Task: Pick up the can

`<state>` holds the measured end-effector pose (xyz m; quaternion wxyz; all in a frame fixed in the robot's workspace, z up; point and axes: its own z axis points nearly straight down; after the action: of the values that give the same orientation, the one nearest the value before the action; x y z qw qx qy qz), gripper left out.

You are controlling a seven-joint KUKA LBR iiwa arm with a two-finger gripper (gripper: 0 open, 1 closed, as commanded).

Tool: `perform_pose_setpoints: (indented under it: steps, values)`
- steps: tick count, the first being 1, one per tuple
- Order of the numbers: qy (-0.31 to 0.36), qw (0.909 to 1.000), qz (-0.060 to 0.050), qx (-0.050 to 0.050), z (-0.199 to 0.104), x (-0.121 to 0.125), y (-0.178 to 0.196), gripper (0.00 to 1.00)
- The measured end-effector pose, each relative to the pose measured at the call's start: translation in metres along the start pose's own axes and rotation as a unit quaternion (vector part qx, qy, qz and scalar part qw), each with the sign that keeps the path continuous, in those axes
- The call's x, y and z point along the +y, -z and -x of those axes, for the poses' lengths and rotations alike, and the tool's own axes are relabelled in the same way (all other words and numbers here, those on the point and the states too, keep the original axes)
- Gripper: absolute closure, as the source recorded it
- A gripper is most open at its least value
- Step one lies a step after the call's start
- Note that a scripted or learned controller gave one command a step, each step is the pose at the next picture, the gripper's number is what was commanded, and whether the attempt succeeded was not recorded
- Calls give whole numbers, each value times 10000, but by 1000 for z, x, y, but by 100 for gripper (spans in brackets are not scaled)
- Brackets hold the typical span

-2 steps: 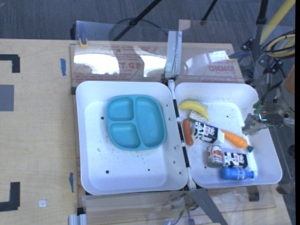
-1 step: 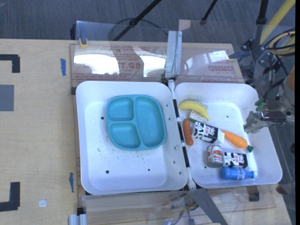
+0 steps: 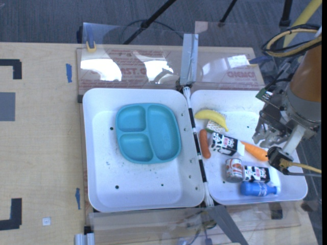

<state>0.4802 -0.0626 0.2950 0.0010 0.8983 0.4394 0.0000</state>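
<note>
worktop (image 3: 41, 137): pale wood, with black square marks and strips of blue tape along its left part; dark carpet and black stand legs lie beyond its far edge.
clear panels (image 3: 133, 65): glossy sheets stand behind both bins and catch bright glare.
left bin (image 3: 97, 182): shallow and white, with a few dark specks on its floor.
blue plate (image 3: 148, 132): a three-compartment tray, lying flat in the upper middle of the left bin.
right bin (image 3: 240, 106): shallow and white, touching the left bin along a centre seam.
banana (image 3: 212, 117): yellow, near the far left of the right bin.
sausage (image 3: 205, 143): orange-red, lying along the bin's left wall just below the banana.
cow-print carton (image 3: 224, 144): black and white, just beside the sausage.
carrot (image 3: 254, 150): orange, right of that carton and close under the gripper.
can (image 3: 234, 169): small, red and silver, lying on its side in the lower middle of the right bin, touching a second cow-print box (image 3: 255, 174) to its right.
blue bottle (image 3: 258, 189): lies on its side near the front wall, below the can.
arm (image 3: 306, 86): grey with an orange band, reaching in from the right over the right bin.
gripper (image 3: 268, 137): hangs above the bin's right part, apart from the can; nothing sits between the fingers, and whether they are spread or closed cannot be told.
</note>
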Motion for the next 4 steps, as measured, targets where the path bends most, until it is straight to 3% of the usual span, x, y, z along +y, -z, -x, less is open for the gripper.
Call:
perform_pose_setpoints:
  steps: [1, 2, 3, 4]
  values:
    - [17, 10000, 2, -7, -1, 0, 9, 100]
    - [1369, 9906, 1, -2, 25, 23, 29, 100]
    - [1378, 9905, 9, -9, 25, 23, 39, 100]
    - [2899, 9570, -29, 3, -32, -25, 9, 100]
